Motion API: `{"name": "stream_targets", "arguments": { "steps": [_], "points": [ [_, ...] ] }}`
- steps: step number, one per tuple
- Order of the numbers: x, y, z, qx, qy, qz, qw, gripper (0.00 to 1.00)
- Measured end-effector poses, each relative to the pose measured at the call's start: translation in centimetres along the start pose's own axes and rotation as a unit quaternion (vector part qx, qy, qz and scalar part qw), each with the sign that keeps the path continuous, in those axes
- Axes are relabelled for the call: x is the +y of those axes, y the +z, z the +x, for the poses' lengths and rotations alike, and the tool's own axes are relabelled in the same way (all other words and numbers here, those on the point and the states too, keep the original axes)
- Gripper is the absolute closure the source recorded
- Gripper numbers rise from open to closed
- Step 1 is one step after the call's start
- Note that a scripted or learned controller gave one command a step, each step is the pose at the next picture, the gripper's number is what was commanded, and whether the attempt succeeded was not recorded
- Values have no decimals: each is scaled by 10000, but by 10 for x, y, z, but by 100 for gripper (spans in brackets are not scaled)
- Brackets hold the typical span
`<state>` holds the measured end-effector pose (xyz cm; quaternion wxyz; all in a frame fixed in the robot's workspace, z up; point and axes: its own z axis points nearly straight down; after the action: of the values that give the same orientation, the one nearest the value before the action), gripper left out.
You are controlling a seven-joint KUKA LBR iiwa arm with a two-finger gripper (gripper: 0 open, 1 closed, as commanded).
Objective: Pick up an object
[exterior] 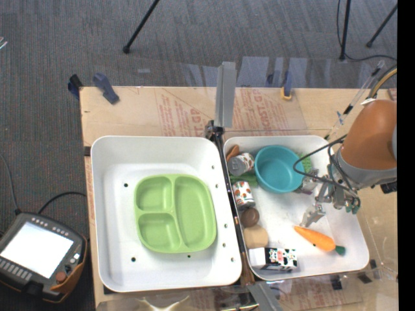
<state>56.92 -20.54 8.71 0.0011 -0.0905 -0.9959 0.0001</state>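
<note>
Arm (366,138) in from right, over right bin (353,251). End effector (319,214) low inside right bin, just above carrot (316,238), right of teal bowl (279,168); fingers apart, nothing between them. Carrot lies on bin floor, tilted, green tip toward right. Along right bin's left wall: 2 cans (242,177), brown ball (250,217), tan block (256,237). Milk carton (275,258) at near edge. Left bin (110,173) holds green 3-section plate (175,212). Both bins on surface (149,112).
</note>
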Motion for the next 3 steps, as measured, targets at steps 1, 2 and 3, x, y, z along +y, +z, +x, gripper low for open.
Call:
{"name": "stream_targets", "arguments": {
  "steps": [1, 2, 3],
  "points": [
    [-5, -2, -45, -27, -220, 46, 9997, 0],
    [-2, -4, -52, -39, -559, 118, 9984, 0],
    [-5, -6, -64, -56, -925, 89, 9957, 0]
  ]
}}
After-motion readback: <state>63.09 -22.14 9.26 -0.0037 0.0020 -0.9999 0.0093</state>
